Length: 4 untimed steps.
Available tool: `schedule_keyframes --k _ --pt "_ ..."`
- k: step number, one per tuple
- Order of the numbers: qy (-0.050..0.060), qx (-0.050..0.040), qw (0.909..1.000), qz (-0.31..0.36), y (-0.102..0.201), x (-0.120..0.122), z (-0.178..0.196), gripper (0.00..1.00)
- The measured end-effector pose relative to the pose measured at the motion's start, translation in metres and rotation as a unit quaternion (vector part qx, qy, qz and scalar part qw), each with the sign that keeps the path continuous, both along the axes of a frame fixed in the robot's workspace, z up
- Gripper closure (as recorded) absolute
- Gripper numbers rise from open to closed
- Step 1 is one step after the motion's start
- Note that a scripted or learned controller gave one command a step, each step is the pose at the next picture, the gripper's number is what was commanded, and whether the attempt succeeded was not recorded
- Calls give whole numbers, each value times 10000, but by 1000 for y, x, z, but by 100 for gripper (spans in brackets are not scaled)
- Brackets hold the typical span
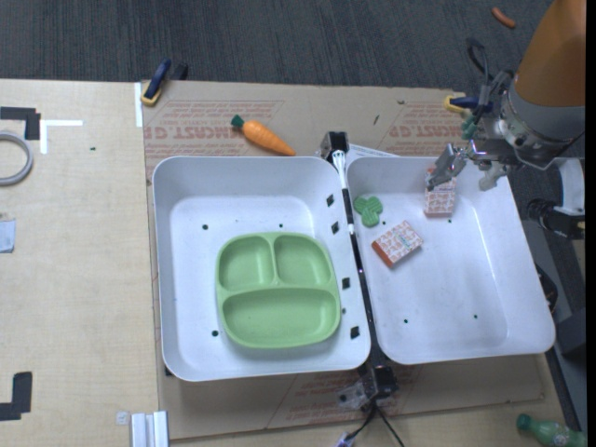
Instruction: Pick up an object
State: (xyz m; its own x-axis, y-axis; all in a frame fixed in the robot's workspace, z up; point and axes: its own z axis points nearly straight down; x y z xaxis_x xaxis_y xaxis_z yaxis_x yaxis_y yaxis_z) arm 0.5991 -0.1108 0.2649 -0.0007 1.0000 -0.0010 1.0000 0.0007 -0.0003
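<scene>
My gripper (445, 173) reaches in from the right over the far part of the right bin (484, 324). A small pink-patterned block (440, 200) is pinched between its fingertips and hangs just below them, near the bin's back wall. A second patterned block (398, 243) lies flat on the bin floor to the lower left. A small green toy (370, 210) lies beside the bin's left wall.
The left bin (186, 250) holds a green divided plate (277, 290). An orange toy carrot (264, 135) lies on the cardboard behind the bins. A blue clamp (156, 80) sits at the cardboard's far left corner. Black clips (335, 144) join the bins.
</scene>
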Motion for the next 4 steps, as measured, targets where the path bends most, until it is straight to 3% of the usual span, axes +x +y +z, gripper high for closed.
schedule_keyframes --k 1,2,3,4 --pt "1 2 9971 762 16 60 -146 0" --pt "-35 4 10000 -5 -9 -9 -169 0" --pt "-48 3 9987 -511 14 -51 -169 0" --pt "-53 1 9998 207 4 -80 -169 0"
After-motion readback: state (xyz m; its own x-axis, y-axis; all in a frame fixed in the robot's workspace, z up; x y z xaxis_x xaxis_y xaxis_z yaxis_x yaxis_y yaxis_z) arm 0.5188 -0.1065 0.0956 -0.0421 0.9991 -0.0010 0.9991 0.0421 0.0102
